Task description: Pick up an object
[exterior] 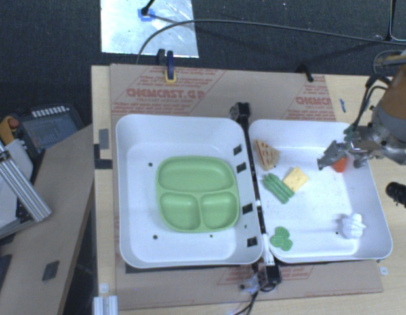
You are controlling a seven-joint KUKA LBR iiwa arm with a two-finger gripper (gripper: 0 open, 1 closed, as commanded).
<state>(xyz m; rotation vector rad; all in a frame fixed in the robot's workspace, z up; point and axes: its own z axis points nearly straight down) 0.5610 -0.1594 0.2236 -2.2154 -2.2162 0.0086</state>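
My gripper [338,157] reaches in from the right over the far right part of the right bin [370,202]. A small red-orange object [340,165] shows right at the gripper's tip, partly covered by it; I cannot tell whether it is held or lying on the bin floor. Further left in the same bin lie a brown toast-like wedge [267,154], a yellow block [295,178] and a long green vegetable piece [277,188]. A round green piece [281,239] sits near the front left corner. A white crumpled object [351,226] rests at the front right.
The left bin [134,176] holds a green divided plate [197,193]. A black divider with clips [250,182] runs between the two bins. Cables cross the dark floor behind the bench, and an aluminium rail [19,182] and a device stand at the left.
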